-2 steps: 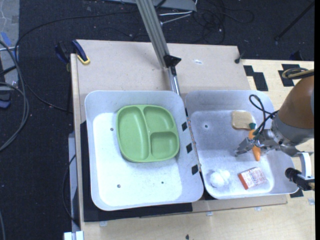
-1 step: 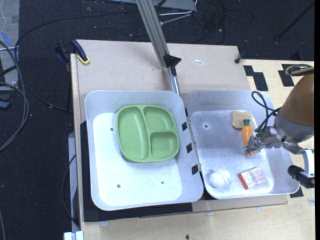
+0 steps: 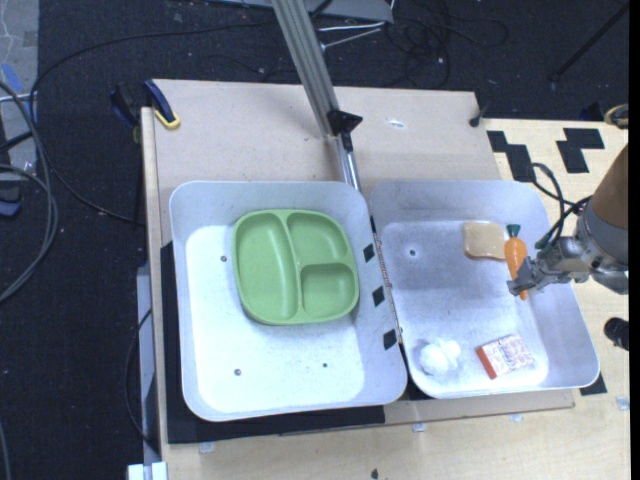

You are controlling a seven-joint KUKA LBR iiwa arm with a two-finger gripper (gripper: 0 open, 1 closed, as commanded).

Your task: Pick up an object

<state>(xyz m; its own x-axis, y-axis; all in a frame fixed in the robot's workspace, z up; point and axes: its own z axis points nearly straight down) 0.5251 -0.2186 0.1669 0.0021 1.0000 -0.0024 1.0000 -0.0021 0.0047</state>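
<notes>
Gripper (image 3: 520, 286) beside carrot (image 3: 514, 255); fingers state cannot tell. Carrot seems light, stiff, slippery; grasp across middle.

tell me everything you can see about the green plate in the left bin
The green plate is a rounded-square tray, matte and plastic-looking, split by raised ridges into three compartments: one long section on its left side and two smaller ones on its right. It lies flat, face up, in the upper middle of the left bin, turned slightly askew. No compartment holds anything, and only the bin floor touches it.

Grey arm (image 3: 610, 223) enters from right, wrist low, tool (image 3: 522, 286) pointing left.
</notes>
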